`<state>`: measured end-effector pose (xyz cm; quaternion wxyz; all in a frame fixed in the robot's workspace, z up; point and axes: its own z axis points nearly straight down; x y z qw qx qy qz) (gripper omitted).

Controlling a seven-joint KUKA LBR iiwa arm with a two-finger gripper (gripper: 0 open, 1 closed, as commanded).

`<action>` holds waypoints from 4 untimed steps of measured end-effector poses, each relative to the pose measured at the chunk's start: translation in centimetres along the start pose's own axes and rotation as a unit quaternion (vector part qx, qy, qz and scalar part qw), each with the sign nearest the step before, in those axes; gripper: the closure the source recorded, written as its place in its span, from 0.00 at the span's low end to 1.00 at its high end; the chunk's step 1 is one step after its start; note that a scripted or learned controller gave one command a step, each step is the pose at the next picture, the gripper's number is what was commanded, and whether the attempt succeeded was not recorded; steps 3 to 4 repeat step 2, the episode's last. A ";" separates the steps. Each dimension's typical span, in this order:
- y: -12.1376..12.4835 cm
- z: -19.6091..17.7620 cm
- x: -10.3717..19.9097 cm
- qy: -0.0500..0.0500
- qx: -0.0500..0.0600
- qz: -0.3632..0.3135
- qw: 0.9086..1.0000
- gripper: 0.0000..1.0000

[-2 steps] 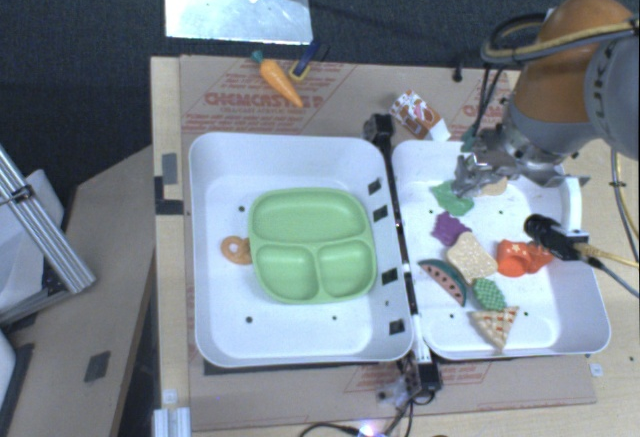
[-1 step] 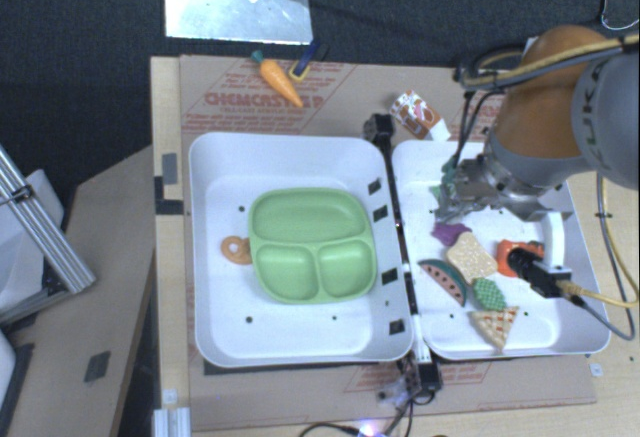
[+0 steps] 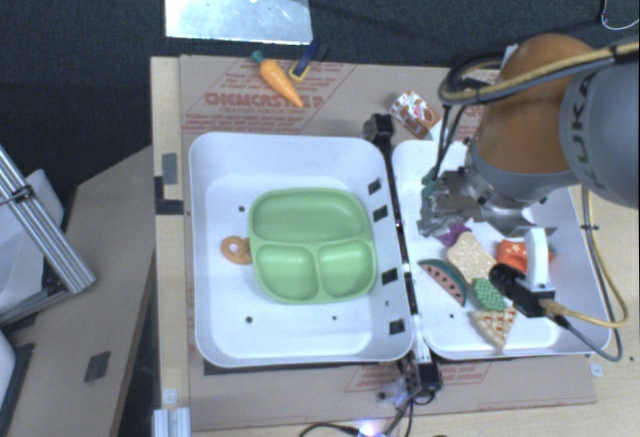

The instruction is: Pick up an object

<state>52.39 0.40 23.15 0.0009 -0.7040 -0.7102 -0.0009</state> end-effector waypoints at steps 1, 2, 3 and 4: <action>-0.4 0.2 0.7 -0.001 0.000 0.001 1.000 1.00; -1.6 0.2 0.5 -0.001 0.000 0.004 1.000 1.00; -1.6 0.2 0.5 -0.001 0.000 0.004 1.000 1.00; -1.6 0.2 0.5 -0.001 0.000 0.004 1.000 1.00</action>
